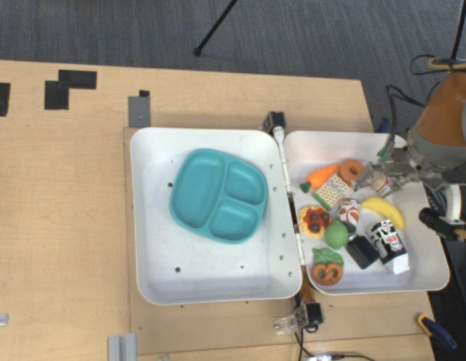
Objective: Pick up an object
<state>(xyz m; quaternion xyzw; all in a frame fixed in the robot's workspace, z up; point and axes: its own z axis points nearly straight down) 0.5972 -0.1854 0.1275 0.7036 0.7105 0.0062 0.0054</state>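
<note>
The left bin [143, 224] holds a teal divided plate [218, 194]. The right bin [428, 277] holds toy foods. The fingers [374, 177] hang spread apart, gripping nothing, beside the doughnut [352, 170] near its far edge, above the banana [385, 209].

You will find no text, label, brand, number or sign that can be read here. The small black-and-white carton [388, 240] in the right bin [428, 277] carries print too small to make out.

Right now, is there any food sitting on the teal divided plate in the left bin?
No, the teal divided plate has all its compartments bare, and the toy food lies in the right bin.
</note>
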